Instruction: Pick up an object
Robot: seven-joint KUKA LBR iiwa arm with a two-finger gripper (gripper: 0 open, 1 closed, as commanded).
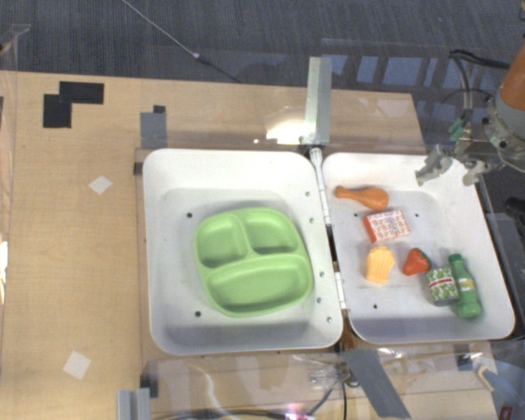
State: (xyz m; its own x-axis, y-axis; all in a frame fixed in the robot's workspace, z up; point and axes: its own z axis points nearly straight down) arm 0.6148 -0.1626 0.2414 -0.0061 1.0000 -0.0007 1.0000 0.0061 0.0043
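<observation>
A pale wooden worktop (70, 261) carries two shallow white bins side by side, seen from above at a slant.

The left bin (157, 234) holds one thing: a light green plate (254, 261) with three compartments, two small ones on the far side and one long one on the near side. It lies flat near the middle of the bin, turned slightly.

The right bin (499, 313) holds six small toy foods. Farthest back and to the left lies an orange-brown drumstick (364, 196), its thin end pointing left. Just nearer is a small box (387, 226) with a red and white pattern; its print is too small to read. Nearer again sits a yellow-orange piece (380, 264), and just to its right a red strawberry (416, 262). At the near right a can (440, 285) with a green and white label, unreadable, touches a green bottle (465, 285) lying beside it along the bin's right side.

The grey arm (521, 112), with its orange band, comes in from the right. Its gripper (452, 166) hangs over the far right corner of the right bin, well apart from the foods. The two fingers (430, 166) are spread wide with nothing between them.

A grey metal post (319, 99) stands at the far end of the seam between the bins. Black tape marks (70, 101) sit on the worktop at the far left.
</observation>
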